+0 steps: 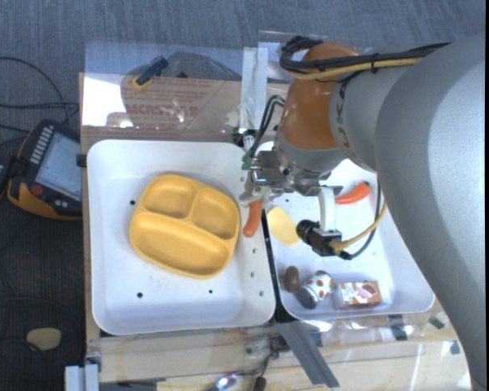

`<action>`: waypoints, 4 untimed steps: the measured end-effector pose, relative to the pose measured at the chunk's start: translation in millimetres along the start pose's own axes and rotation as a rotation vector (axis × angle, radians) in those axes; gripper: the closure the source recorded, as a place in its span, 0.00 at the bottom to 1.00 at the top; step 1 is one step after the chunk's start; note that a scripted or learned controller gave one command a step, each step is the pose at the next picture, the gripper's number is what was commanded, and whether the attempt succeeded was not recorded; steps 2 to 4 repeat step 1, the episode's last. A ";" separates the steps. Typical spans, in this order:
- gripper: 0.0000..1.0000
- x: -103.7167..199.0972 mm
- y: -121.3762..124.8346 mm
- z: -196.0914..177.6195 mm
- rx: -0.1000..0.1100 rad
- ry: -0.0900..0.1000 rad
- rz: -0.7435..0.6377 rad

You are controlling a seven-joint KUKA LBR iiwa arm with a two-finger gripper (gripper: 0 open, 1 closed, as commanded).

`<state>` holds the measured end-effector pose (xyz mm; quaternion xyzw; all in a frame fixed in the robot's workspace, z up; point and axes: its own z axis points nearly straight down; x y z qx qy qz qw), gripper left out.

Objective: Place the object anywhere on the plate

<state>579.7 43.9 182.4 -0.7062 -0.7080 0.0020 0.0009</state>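
in the camera view, two shallow white bins sit side by side on the desk, and the grey arm with its orange band [314, 96] reaches in from the right, over the ridge where the bins meet. the left white bin [114, 300] carries a yellow plastic plate with three compartments [183, 222], lying a little left of the bin's middle with nothing on it. the hand [257, 192] hangs just above the divide, and a small orange carrot-shaped toy [251, 218] points down from it, its upper end seemingly caught between the closed-in fingers; the grip looks real but the fingers are partly hidden by the wrist, so i judge it held rather than certain. the carrot's lower tip is just beside the plate's right rim, not yet over it. the right white bin [407, 300] bears a pale yellow flat piece [284, 228], a second orange carrot-like piece [354, 192], a small brown rounded thing [291, 278], a little tin-like can [316, 287] and a red-and-white carton [359, 293]. as to progress: the pick seems done and the carry is nearly across; what is left is a short move left over the plate, a lowering and a release.
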 end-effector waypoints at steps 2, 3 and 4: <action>0.00 -0.1 0.1 -0.1 0.000 0.000 0.001; 0.00 -0.1 0.1 -0.1 0.000 0.000 0.001; 0.00 -0.1 0.1 -0.1 0.000 0.000 0.001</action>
